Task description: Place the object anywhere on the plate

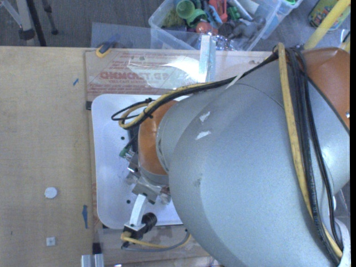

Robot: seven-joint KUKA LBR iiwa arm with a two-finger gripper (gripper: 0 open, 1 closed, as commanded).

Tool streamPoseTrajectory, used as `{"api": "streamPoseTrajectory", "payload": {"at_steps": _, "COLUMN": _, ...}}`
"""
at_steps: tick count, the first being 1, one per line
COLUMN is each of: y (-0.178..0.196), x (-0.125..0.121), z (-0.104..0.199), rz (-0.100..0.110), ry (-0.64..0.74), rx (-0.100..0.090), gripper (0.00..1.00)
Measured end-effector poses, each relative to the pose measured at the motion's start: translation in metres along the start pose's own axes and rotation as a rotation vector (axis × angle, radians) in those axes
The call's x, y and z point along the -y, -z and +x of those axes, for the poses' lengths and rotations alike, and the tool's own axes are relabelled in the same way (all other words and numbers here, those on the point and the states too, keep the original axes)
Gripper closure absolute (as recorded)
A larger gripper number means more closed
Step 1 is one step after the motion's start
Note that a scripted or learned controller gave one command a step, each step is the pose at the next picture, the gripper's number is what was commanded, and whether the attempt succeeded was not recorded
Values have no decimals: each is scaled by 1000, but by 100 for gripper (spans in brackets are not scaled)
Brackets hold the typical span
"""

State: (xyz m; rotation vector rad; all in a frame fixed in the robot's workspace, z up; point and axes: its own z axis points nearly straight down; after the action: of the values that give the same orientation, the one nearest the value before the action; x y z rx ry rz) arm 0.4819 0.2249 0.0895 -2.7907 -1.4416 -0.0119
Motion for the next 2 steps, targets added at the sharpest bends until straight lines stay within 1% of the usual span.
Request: {"api": "streamPoseTrajectory", "payload": {"at_steps": 2, "y": 0, "x": 0, "z": 0, "rz": 0, "ry": 0, "rx": 0, "gripper": 0}}
